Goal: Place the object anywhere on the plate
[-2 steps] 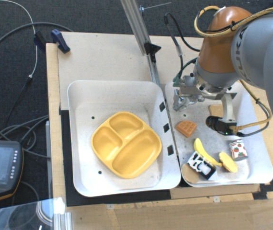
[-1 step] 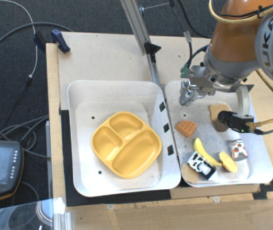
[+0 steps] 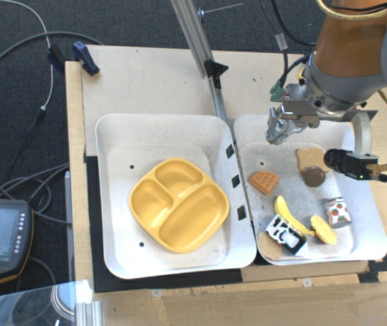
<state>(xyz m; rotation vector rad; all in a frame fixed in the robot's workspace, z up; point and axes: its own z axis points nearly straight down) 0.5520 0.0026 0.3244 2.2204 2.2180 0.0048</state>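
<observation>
The yellow divided plate [image 3: 179, 204] lay in the left bin [image 3: 112, 134], the waffle piece [image 3: 264, 182], banana [image 3: 290, 216] and other food items lay in the right bin [image 3: 377, 236], and the jaws [image 3: 278, 131], state indeterminable, hung above that bin's rear-left corner.
</observation>
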